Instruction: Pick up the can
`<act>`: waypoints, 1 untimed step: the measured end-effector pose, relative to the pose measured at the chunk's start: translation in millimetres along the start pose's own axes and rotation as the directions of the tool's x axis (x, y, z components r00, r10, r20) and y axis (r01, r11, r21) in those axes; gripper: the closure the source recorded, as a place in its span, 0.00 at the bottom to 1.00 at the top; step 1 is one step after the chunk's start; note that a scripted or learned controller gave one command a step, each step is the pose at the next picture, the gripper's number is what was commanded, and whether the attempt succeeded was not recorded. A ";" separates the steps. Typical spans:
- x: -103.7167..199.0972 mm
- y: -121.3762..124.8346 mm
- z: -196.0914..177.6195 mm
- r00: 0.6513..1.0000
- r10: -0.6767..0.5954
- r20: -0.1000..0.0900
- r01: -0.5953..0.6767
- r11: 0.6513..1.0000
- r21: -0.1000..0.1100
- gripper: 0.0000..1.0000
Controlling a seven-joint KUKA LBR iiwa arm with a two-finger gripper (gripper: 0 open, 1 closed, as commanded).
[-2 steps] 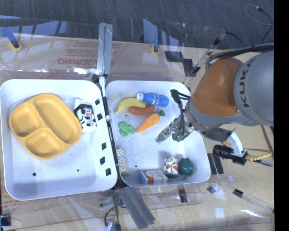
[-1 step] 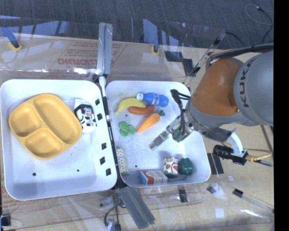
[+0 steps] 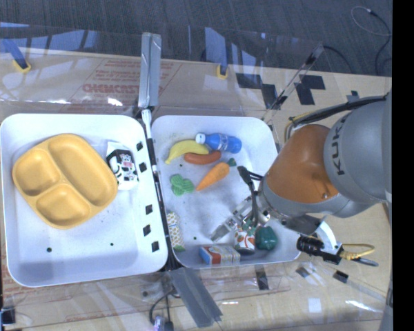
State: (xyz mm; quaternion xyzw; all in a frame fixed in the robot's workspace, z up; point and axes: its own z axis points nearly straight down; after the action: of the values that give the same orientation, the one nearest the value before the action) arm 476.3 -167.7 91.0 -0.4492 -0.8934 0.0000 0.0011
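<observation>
White right bin (image 3: pixel 193 126): can (image 3: pixel 245 241) at five o'clock, touching green object (image 3: pixel 265 238). Gripper (image 3: pixel 240 224) just above it; I cannot tell its state. I'd centre over can before descending, avoiding green neighbour.

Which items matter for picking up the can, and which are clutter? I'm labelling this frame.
Job: small red-and-white can; gripper.
Clutter: yellow toy banana, orange toy carrot, red sausage, blue plastic bottle, yellow divided plate.
</observation>
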 end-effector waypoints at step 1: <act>17.6 13.0 0.2 0.999 -0.042 -0.002 0.042 0.999 0.001 0.00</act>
State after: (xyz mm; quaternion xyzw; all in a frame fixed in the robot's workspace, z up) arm 476.2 -145.8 90.8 -0.4305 -0.9026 0.0000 0.0025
